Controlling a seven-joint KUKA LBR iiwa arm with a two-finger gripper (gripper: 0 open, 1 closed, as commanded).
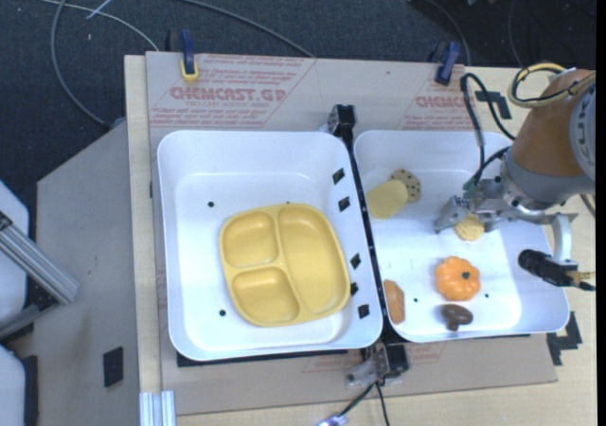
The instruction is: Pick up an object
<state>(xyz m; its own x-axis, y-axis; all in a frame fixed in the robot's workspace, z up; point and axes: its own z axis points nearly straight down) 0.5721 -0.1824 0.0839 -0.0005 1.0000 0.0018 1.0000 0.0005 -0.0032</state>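
The right bin holds several small items. A pale yellow piece lies near its middle right, and my gripper sits right over it, touching or nearly touching its top edge. The arm's orange band rises behind it at the right. An orange toy pumpkin stands just below the gripper. In front of the pumpkin is a small brown item. A yellow round piece and a speckled cookie lie at the bin's upper left, and an orange-brown piece rests by the left wall.
The left bin holds a yellow three-compartment plate. A black divider runs between the bins. A black cable loops near the arm. Bare floor shows along the right bin's top edge.
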